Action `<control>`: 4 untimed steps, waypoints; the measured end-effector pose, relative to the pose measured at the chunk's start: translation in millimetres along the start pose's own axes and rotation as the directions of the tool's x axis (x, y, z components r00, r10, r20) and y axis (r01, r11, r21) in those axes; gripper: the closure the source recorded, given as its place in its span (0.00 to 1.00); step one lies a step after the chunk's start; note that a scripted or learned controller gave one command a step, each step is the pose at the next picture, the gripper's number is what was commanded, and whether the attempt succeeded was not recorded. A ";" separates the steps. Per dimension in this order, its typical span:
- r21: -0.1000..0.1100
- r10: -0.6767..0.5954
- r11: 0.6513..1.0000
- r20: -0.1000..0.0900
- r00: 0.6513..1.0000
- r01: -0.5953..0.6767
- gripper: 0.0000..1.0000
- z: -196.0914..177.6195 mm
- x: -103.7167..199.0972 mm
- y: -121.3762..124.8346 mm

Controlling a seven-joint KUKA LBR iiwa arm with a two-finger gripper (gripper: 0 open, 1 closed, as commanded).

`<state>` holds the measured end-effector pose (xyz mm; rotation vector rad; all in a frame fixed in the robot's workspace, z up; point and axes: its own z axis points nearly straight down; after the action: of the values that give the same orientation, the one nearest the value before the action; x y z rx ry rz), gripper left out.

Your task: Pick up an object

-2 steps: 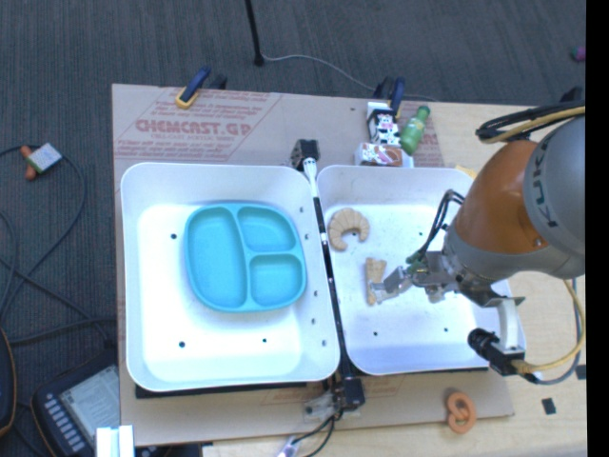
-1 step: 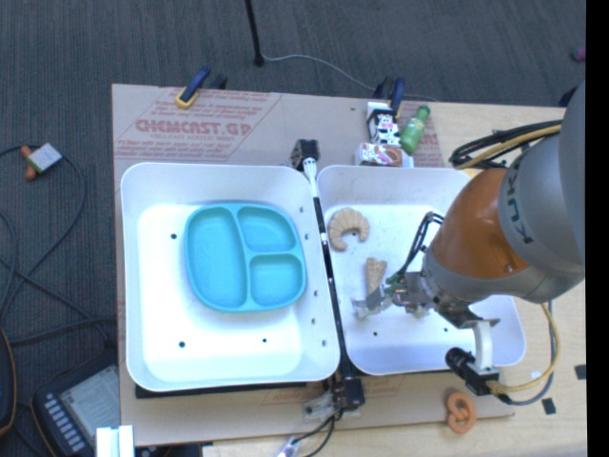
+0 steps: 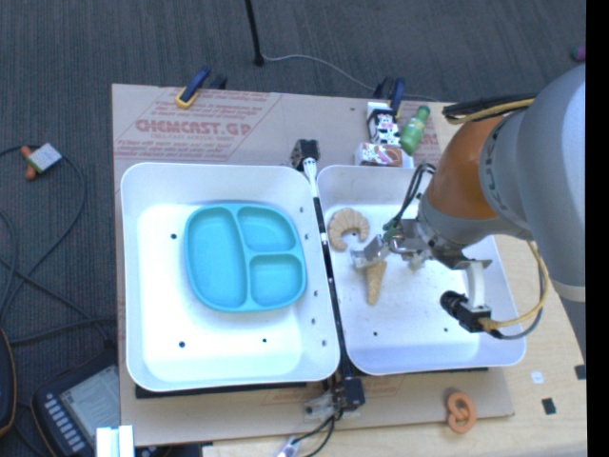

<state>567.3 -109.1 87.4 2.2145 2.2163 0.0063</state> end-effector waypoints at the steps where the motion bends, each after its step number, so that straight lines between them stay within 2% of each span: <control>1: -0.001 0.001 1.000 0.002 1.000 -0.001 1.00 -10.5 -1.4 0.3; 2: 0.007 -0.001 1.000 -0.002 1.000 0.001 1.00 -97.6 44.5 51.2; 3: 0.011 0.000 1.000 -0.003 1.000 0.000 1.00 -115.0 83.2 -21.6; 4: 0.011 0.000 1.000 -0.002 1.000 0.000 0.00 -114.8 83.0 -21.7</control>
<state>544.5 -25.7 201.8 2.2210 2.2227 -0.0027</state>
